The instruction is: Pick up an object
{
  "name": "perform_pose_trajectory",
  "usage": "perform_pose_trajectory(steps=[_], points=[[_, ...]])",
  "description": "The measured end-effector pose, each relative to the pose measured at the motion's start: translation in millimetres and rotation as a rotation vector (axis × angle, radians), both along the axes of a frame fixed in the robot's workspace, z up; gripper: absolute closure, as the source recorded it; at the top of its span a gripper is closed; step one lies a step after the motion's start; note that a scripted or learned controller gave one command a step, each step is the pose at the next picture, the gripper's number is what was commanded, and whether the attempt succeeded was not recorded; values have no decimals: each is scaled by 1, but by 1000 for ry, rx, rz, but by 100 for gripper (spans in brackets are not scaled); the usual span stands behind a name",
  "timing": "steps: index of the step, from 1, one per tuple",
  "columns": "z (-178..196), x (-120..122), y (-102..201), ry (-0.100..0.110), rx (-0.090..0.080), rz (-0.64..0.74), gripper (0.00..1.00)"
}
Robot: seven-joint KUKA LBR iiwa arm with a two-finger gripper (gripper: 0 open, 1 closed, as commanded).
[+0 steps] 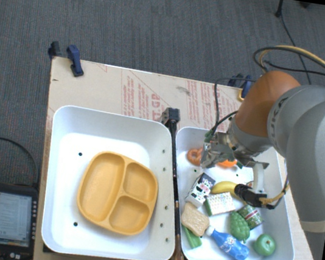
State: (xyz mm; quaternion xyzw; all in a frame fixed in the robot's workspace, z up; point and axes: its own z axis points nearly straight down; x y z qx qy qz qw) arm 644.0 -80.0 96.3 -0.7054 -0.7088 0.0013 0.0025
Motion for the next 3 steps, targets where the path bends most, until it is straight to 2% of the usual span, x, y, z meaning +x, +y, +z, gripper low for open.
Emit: perform_pose_trajectory(steps=[1,2,3], points=[[0,0,0,0,0,0,0],[9,0,0,2,1,1,100],[9,0,0,2,1,1,0]])
